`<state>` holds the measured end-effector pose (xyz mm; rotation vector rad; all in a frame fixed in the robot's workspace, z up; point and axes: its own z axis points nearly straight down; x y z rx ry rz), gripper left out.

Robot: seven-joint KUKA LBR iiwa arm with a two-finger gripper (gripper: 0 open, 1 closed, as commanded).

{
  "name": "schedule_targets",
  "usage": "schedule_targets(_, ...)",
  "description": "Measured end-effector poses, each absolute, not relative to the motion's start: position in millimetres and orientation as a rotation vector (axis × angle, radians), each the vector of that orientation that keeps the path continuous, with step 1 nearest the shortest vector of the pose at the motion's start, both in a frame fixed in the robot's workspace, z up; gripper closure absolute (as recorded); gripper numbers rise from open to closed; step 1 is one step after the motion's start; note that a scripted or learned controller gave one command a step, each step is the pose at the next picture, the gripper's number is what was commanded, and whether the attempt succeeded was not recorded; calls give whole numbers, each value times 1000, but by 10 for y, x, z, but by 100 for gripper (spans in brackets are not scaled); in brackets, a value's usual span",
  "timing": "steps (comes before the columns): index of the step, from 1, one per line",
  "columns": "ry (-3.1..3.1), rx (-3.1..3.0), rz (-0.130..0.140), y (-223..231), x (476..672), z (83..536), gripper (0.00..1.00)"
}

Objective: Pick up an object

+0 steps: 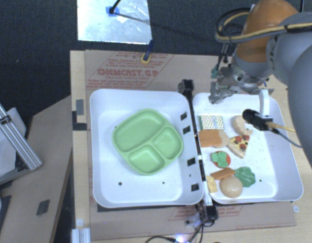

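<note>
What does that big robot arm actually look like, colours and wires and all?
The arm is a thick, rounded grey body with a glossy orange band above the wrist. Black and yellowish cables loop beside the band. Below sits a compact metallic gripper, grey and boxy.

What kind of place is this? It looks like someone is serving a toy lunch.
Probably a robotics lab test bench, not a kitchen. A grey robot arm reaches over two white bins: one holds a green divided plate, the other play food such as a pizza slice.
</note>
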<state>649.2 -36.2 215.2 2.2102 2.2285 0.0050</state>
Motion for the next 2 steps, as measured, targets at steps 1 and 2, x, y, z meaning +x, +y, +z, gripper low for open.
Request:
schedule_targets(1,2226,2212,5,-411,6470,2359,100)
schedule_targets(2,2227,2212,3,-380,6484,2342,100)
